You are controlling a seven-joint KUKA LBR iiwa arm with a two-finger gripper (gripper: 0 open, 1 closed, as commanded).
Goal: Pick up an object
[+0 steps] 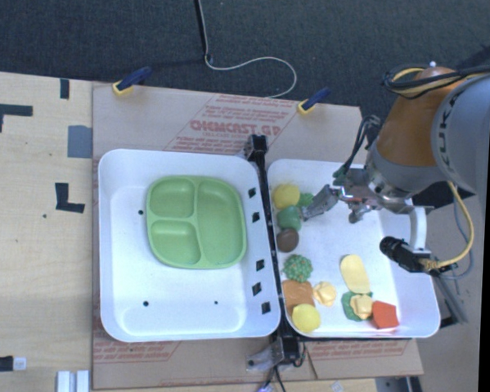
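The gripper (325, 202), its opening not discernible, is being positioned beside a yellow toy lemon (286, 193) in the right bin (415, 319); likely light, slippery, best grasped across its middle.

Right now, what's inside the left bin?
The left bin holds a green divided plate, its compartments bare. Whatever lies beneath the plate is covered.

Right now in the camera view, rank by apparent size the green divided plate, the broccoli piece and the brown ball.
1. green divided plate, by far the largest.
2. broccoli piece.
3. brown ball, slightly smaller than the broccoli, though it's close.
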